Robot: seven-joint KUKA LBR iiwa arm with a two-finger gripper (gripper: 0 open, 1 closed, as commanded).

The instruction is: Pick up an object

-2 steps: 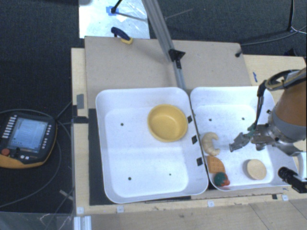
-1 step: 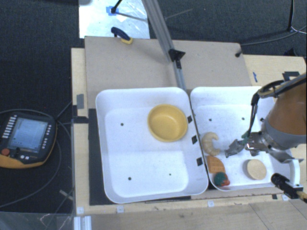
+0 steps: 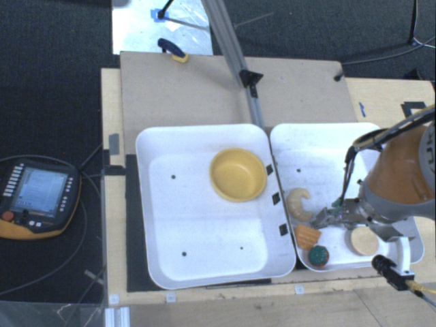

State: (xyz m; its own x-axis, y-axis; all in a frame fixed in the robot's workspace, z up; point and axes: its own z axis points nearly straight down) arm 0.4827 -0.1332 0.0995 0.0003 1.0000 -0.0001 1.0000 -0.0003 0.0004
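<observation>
Yellow bowl [image 3: 238,174], upright, upper right of left bin [image 3: 163,251]. Right bin [image 3: 306,138] holds pale curved piece [image 3: 298,201], orange piece [image 3: 307,236] below it, dark green-teal ball [image 3: 318,255] near front wall, cream round disc [image 3: 363,242] to right.

left bin [image 3: 163,251]: plain white, a few small dark dots
right bin [image 3: 306,145]: plain white
bowl [image 3: 238,174]: yellow all over
curved piece [image 3: 298,202], just left of the jaws: pale cream
block [image 3: 307,236], below-left of the jaws: orange
ball [image 3: 318,255], below the jaws: teal green with a reddish patch
disc [image 3: 362,242], right of the jaws: off-white
arm [image 3: 402,176]: orange band, grey below
pendant [image 3: 37,196]: yellow and black, pale screen
</observation>
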